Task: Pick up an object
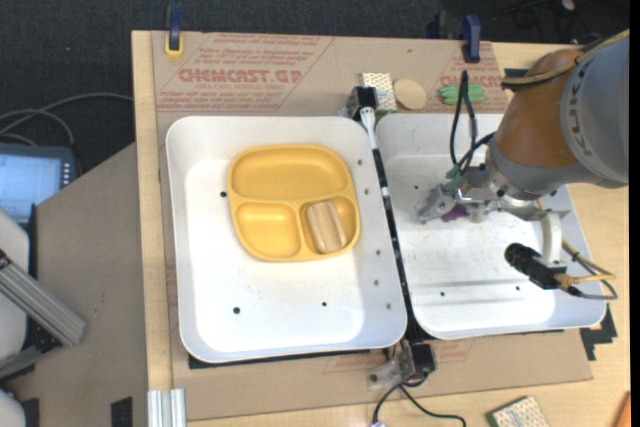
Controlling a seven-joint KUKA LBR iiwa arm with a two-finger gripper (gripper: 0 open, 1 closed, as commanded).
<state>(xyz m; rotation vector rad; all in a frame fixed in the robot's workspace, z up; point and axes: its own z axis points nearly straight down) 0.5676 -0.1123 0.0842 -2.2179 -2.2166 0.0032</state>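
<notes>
Orange-banded arm [560, 130] above right bin [480, 300]

Small purple object [458, 212], partly hidden under gripper [447, 205], lying in right bin [500, 310] toward its nine o'clock side. Shape and pose not discernible.

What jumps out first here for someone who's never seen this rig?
The yellow divided plate in the left bin, with a tan block-like piece in its lower right compartment. Next, the grey and orange arm reaching in from the right over the right bin, its gripper low by a small purple object. Whether it grips that object cannot be told.
</notes>
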